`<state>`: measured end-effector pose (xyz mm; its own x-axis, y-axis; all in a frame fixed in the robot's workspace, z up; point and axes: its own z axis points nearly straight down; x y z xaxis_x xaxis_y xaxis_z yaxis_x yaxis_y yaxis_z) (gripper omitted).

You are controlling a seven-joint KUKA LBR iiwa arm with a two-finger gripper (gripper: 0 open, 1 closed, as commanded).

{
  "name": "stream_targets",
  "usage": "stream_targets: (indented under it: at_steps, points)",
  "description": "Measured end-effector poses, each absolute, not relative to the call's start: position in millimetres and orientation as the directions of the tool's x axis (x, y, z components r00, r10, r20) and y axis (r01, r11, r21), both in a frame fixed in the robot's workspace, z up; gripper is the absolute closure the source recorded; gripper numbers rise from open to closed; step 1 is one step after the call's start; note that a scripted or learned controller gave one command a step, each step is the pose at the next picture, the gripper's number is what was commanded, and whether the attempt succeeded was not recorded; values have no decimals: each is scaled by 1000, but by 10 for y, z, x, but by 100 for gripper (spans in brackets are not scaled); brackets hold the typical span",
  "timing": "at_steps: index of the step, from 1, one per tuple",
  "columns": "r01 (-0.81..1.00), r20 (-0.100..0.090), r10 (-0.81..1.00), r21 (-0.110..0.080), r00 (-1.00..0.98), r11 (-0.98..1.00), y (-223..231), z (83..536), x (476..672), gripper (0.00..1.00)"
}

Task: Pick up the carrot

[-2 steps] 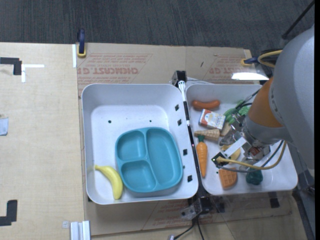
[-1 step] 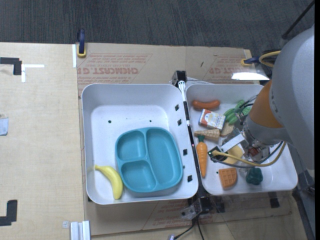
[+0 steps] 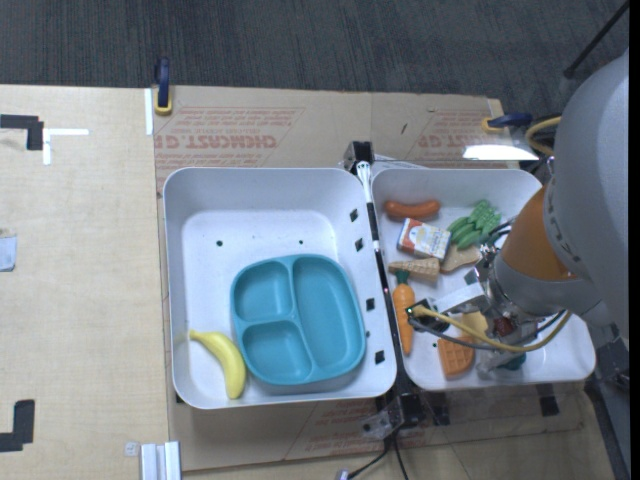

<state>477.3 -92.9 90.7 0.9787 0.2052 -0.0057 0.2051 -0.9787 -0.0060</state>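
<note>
The carrot (image 3: 404,318) is orange with a green top and lies lengthwise along the left wall of the right bin (image 3: 570,363). My gripper (image 3: 489,328) hangs low over the front half of that bin, to the right of the carrot and a short way from it. The grey arm with its orange band (image 3: 535,248) covers the bin's right side.
In the right bin lie a red sausage (image 3: 413,208), a small carton (image 3: 423,238), a green leafy toy (image 3: 474,223), a tan cracker (image 3: 415,267) and an orange waffle-like piece (image 3: 455,356). The left bin (image 3: 190,268) holds a blue divided plate (image 3: 298,318) and a banana (image 3: 226,358).
</note>
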Motion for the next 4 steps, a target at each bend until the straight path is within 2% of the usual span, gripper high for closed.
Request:
stream_targets:
  at_steps: [1,2,3,4]
  points:
    - [325,-3,325,-3,946,-946,-109,1910,4890,0]
    - [439,-5,439,-4,899,-899,11,1905,4780,0]
    - [635,-4,635,-2,772,-772,-538,1903,5015,0]
    - [526,-4,527,-5,850,-850,-221,1905,4846,0]
